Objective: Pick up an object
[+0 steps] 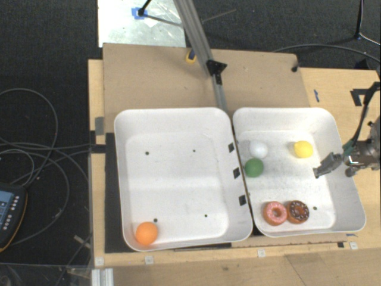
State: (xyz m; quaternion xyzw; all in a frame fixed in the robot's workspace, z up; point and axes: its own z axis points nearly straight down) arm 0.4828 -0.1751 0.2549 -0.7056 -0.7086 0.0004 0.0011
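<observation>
Over on the far left, off the bench, a handheld control unit lies on the dark floor among loose cables. Moving right, we reach the left bin, and sitting in its near left corner is an orange ball, well apart from everything else; being round, it has no long axis and points nowhere. Behind the bins, a grey pole slants across the cardboard sheet toward the seam between the two trays.

Now the right bin, and this one is busier. Close to its left wall a white ball sits just beyond a green ball, the two nearly touching. Toward the near edge, a pink-frosted doughnut lies flat and right beside it a chocolate doughnut, side by side along a left-to-right line, both rings facing up. Farther back and to the right, a yellow ball rests on its own.

At the right rim the gripper reaches in over the bin, angled down and to the left, its tip over bare floor between the yellow ball and the chocolate doughnut, touching neither as far as I can see. Whether it is spread or closed, I cannot tell from here.
</observation>
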